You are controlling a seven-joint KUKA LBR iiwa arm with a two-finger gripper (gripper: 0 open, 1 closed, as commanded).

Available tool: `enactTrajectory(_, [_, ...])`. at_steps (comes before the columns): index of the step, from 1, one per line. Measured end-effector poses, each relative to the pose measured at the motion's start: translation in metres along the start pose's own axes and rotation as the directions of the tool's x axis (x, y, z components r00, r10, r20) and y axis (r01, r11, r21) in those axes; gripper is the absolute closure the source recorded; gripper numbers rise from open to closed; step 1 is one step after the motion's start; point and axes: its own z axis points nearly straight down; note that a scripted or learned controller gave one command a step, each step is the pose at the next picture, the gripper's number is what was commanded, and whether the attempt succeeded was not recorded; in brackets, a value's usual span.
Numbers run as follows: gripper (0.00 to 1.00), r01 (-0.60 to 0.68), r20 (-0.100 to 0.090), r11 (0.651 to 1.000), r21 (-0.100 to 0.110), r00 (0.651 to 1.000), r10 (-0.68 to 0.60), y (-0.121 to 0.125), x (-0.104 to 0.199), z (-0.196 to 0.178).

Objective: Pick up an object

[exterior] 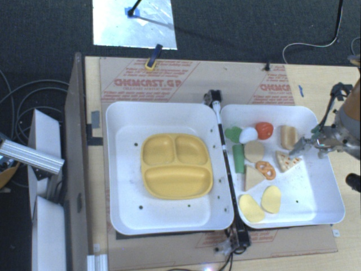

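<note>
The right bin holds several toy foods. Among them are a red tomato, a white egg, a tan bread roll, a pizza slice, a pretzel, a green cucumber and two yellow chips. My gripper hangs over the right side of this bin, just above and right of the pizza slice and below the bread roll. I see nothing held in it.
The left bin holds a yellow divided plate. A green leafy piece and a tan slice lie near the divider between the bins. Cables run at the right behind the arm.
</note>
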Motion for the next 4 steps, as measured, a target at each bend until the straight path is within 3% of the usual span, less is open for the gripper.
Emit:
enactTrajectory(1, [0.00,0.005,0.005,1.000,-0.009,1.000,-0.005,0.029,0.067,0.102])
enactTrajectory(2, [0.00,0.004,0.003,1.000,-0.015,1.000,-0.004,0.113,0.029,0.096])
enactTrajectory(3, [1.00,0.006,0.005,1.000,-0.013,1.000,-0.006,0.111,0.028,0.085])
enactTrajectory(4, [1.00,0.006,0.000,1.000,-0.013,1.000,-0.006,0.079,0.069,-0.064])
